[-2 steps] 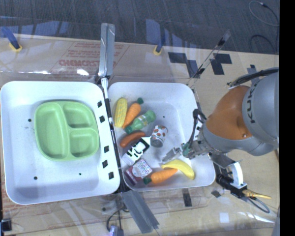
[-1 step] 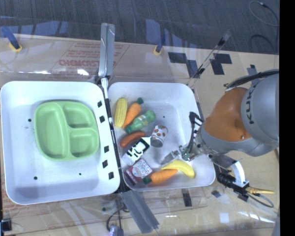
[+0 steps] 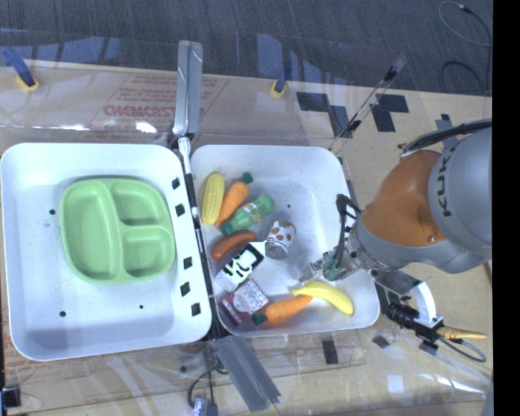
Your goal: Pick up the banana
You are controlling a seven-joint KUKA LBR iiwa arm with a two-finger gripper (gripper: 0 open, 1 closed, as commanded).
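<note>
The yellow banana point(image 3: 330, 297) lies flat in the right bin point(image 3: 316, 173), near its front right corner. My gripper point(image 3: 328, 269) reaches down from the grey and orange arm on the right. Its tip is just above the banana's left end, very close to it or touching it. The banana rests on the bin floor, not lifted. An orange carrot point(image 3: 285, 309) lies right next to the banana's left end.
The right bin also holds a corn cob point(image 3: 212, 198), a second carrot point(image 3: 232, 201), a green bottle point(image 3: 248, 216), a small can point(image 3: 279, 239), a black-and-white card point(image 3: 242, 266) and a red packet point(image 3: 248, 299). A green divided plate point(image 3: 119, 229) sits in the left bin point(image 3: 26, 319).
</note>
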